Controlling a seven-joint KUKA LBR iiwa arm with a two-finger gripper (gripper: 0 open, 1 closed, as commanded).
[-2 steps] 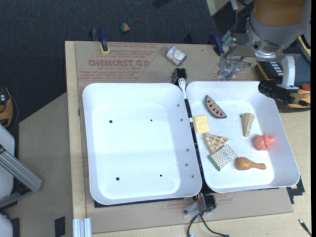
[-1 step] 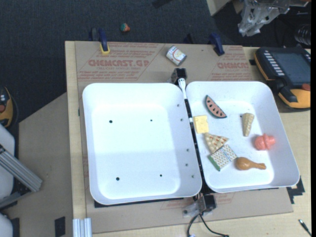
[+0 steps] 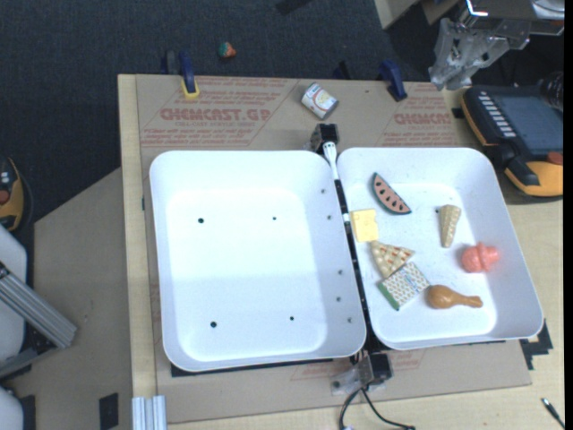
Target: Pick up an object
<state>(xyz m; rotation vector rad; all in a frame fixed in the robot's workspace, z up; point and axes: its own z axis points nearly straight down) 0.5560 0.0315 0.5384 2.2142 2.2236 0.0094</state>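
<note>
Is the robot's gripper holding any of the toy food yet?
No, nothing is held. The gripper is up beyond the right bin, and the toys, like the watermelon slice and drumstick, lie in that bin.

toys [image 3: 394,260] in right bin [image 3: 506,240]

My gripper [image 3: 450,72] hangs up high past the bench's far right corner, pointing down. My arm comes in from the right (it looks shiny and grey up there).
</note>
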